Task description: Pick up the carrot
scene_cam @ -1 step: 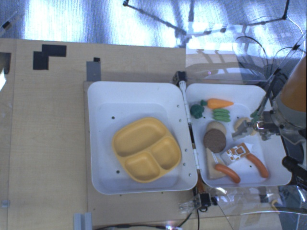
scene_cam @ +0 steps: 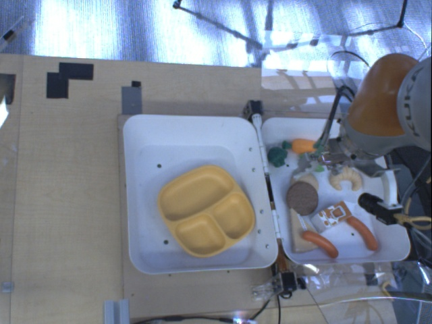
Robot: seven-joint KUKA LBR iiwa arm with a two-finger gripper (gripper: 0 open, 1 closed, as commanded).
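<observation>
The carrot is a small orange piece with a green tip, lying near the back wall of the right bin. My gripper hangs just in front of and slightly right of the carrot, low over the bin. The grey arm with its orange band covers the gripper's upper part. Nothing shows as being held.
A green broccoli piece lies left of the carrot. A croissant, a brown round disc, a small carton, two sausages and a bread slice crowd the right bin. The left bin holds a yellow divided plate.
</observation>
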